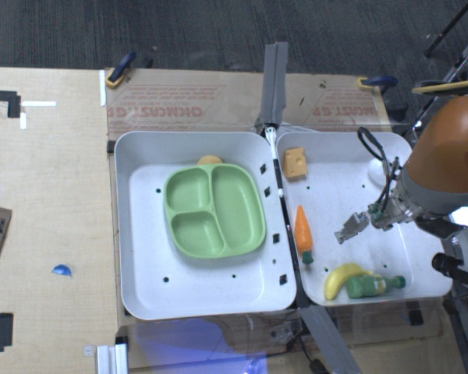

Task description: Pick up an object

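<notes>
While the arm reaches in from the right, the gripper [351, 227] hangs over the bare floor of the right bin [335, 179]; finger spacing cannot be determined. A carrot [303, 233] lies to its left, a banana [341, 278] and green bottle [375, 286] below it. A green divided plate [215, 209] occupies the left bin [140, 232].

The arm [446, 150] shows as a broad, rounded orange band, glossy, with a grey shell beneath it at about five o'clock. A thin black cable [378, 153] loops off the band's nine o'clock side and runs down towards the wrist. The gripper [351, 226] is small, metallic grey, built of angular blocks, with thin coloured wires visible where it joins the grey wrist housing.
</notes>
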`<state>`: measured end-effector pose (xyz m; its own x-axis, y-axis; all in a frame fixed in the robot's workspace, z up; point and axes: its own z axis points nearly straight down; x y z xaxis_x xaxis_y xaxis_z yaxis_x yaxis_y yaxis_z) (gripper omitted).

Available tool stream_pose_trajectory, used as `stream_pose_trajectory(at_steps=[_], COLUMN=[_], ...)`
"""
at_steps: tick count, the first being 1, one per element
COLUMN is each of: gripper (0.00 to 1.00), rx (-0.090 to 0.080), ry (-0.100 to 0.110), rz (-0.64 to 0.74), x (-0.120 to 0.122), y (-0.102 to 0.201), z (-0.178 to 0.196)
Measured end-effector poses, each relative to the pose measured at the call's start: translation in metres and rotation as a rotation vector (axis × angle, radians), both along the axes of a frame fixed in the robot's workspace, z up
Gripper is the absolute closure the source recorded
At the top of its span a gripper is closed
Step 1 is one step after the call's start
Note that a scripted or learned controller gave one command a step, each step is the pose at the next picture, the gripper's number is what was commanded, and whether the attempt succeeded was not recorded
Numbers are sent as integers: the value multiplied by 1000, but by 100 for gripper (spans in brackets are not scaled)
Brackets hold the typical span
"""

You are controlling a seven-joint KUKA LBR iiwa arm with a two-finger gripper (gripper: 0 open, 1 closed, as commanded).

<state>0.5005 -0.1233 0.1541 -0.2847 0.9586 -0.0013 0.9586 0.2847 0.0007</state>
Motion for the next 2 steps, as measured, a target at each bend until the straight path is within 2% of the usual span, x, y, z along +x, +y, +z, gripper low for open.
stream_pose_trajectory(at_steps=[1,2], gripper=[0,100], rx=[1,1], ry=[2,0], rz=[237,231], x=[-23,-22], y=[-12,-13], z=[-63,-54])
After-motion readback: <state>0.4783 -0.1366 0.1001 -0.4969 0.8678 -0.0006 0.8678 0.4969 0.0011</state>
